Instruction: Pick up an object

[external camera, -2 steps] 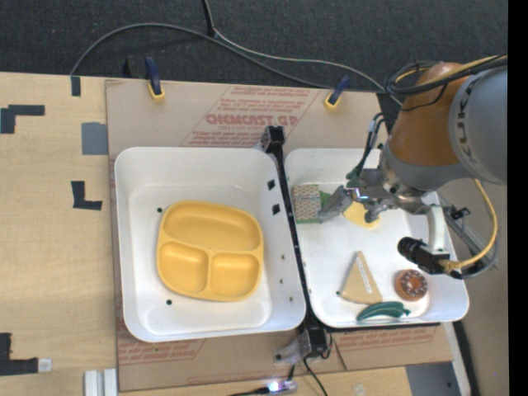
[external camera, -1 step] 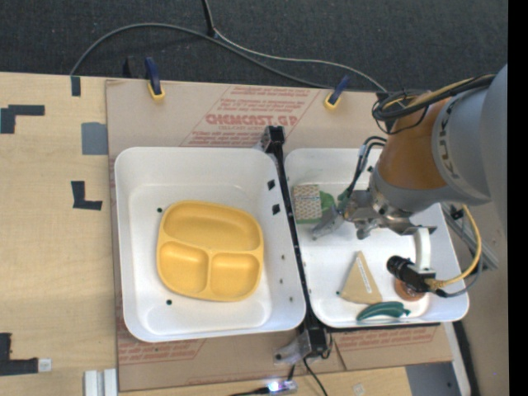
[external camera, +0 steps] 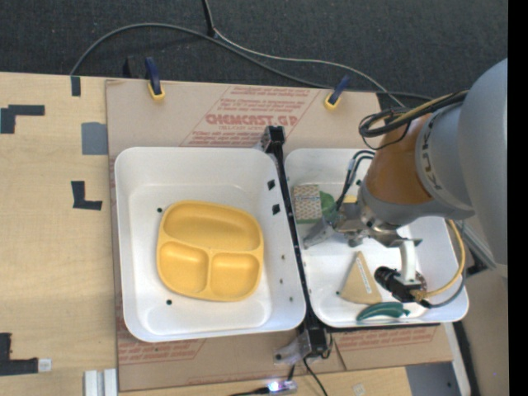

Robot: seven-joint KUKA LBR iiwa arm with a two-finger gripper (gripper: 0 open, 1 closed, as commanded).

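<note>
The bench (external camera: 49, 221) carries two shallow white bins side by side. In the left bin (external camera: 132, 172) lies a yellow plate (external camera: 210, 248) with three sections, flat and near the middle, touching no wall. Nothing else lies with it, so it seems kept apart from the work for now.

The right bin (external camera: 330, 312) holds the small things that the task can choose from. A tan wedge (external camera: 360, 277) lies near the front. Just beside it, against the front wall, is a dark green curved piece (external camera: 381, 311). At the far left corner of this bin, next to the divider, sits a small speckled block (external camera: 307, 202), and a green thing (external camera: 330, 205) peeks out beside it, partly hidden by the arm.

The arm (external camera: 429, 167) reaches in from the right and is bent low over the right bin, which I think means it is searching for a grasp there. The claw (external camera: 328, 231) points toward the divider, close to the speckled block and the green thing. Whether it is open or closed I cannot tell, because the wrist and cables cover most of it, and I see no object between its parts.

My judgement is that nothing is lifted yet. The things near the wall may be difficult, since the wall leaves little room.
</note>
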